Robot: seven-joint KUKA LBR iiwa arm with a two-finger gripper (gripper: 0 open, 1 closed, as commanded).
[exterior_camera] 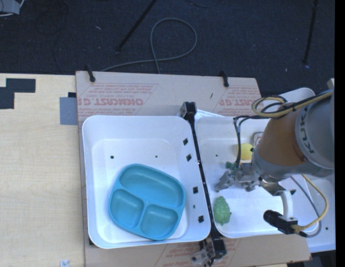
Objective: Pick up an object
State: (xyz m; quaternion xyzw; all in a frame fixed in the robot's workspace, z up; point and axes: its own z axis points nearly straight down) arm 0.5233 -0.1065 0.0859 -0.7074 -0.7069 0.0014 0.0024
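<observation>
My gripper (226,181) reaches in from the right and hangs low over the left part of the right bin (255,230). A green lumpy object (221,210) lies on the bin floor just below and in front of the gripper, apart from it. A yellow object (246,151) sits behind the gripper, partly hidden by the wrist with the orange band (275,143). A small green piece (230,164) shows right beside the gripper's upper edge; whether they touch is unclear.
The left bin (105,143) holds a blue divided plate (146,201). A black divider rail (195,171) runs between the bins. Cables and a black connector (279,220) trail from the arm over the right bin's front right.
</observation>
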